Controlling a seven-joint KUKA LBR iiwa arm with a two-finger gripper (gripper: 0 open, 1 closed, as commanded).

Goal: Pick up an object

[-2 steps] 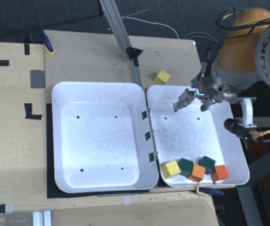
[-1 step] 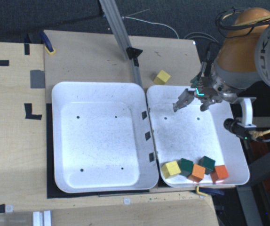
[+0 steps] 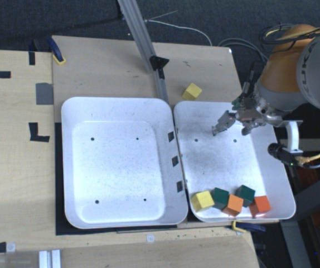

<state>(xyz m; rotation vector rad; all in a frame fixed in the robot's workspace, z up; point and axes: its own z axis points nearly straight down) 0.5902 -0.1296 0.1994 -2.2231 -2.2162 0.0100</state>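
Camera view from above: five blocks huddle along the near edge of the right bin (image 3: 271,166) — a yellow block (image 3: 203,199), a dark green block (image 3: 221,196), an orange block (image 3: 234,204), a second green block (image 3: 246,194) and a red-orange block (image 3: 260,204), packed close together. My hand (image 3: 233,124) hangs over the far end of that bin, well apart from them, fingers spread and holding nothing. Another yellow cube (image 3: 192,91) sits on the bench (image 3: 104,66) beyond the bins. The left bin (image 3: 71,149) lies alongside.

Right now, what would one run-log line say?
gripper: open, holding nothing, above right bin | blocks: clustered at near edge | yellow block: on bench
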